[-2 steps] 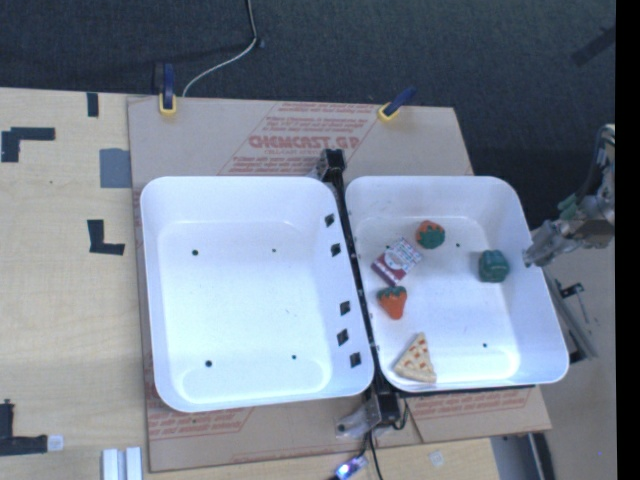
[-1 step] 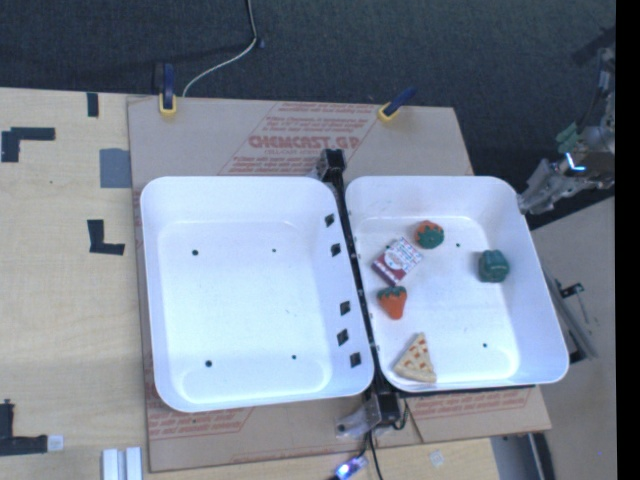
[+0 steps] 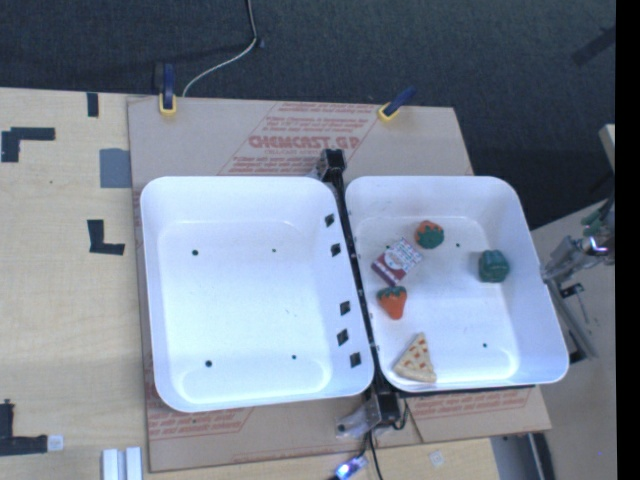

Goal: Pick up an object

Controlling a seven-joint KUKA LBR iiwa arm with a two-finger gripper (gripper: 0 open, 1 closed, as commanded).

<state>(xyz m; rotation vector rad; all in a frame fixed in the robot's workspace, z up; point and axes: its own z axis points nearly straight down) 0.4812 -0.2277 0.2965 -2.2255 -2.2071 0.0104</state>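
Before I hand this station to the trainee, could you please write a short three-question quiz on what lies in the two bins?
1. True or false: the yellow wedge-shaped pizza-slice toy lies in the left-hand white bin.
2. Which lies nearest the right-hand white bin's right wall? A: the dark green lumpy toy; B: the orange-red strawberry toy; C: the red-and-white packet.
3. Fill in: the small orange toy with a green top lies toward the bin's ____ wall, far or near.

Key: 1 false; 2 A; 3 far.
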